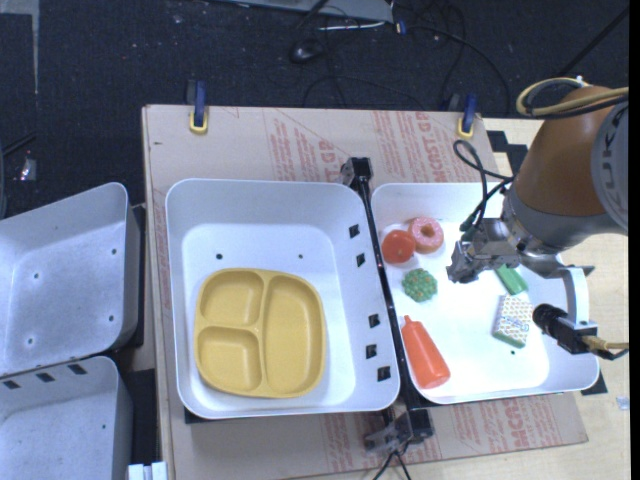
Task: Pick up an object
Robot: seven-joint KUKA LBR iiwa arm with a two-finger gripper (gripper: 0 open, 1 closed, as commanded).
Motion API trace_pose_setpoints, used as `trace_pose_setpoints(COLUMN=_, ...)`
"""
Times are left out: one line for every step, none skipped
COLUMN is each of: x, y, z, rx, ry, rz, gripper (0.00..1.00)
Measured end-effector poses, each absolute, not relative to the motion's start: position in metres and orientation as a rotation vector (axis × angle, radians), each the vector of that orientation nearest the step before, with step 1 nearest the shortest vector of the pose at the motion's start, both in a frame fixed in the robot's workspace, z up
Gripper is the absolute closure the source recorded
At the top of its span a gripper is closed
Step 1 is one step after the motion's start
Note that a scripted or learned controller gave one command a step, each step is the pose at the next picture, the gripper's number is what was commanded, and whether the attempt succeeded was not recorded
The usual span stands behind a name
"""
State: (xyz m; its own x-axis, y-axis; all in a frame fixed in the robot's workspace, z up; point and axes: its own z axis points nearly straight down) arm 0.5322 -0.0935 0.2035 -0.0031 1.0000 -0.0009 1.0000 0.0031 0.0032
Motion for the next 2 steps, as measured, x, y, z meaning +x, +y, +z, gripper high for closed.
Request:
trace_pose_setpoints(x=0.547, y=-0.051, z=0.209, rx=2.213, ry=2.228, rz=0.002, gripper=1.00)
trace_pose_setpoints(x=0.546, y=0.002, z=0.212, rx=2.214, ry=2.229, rz=0.001, gripper=1.00)
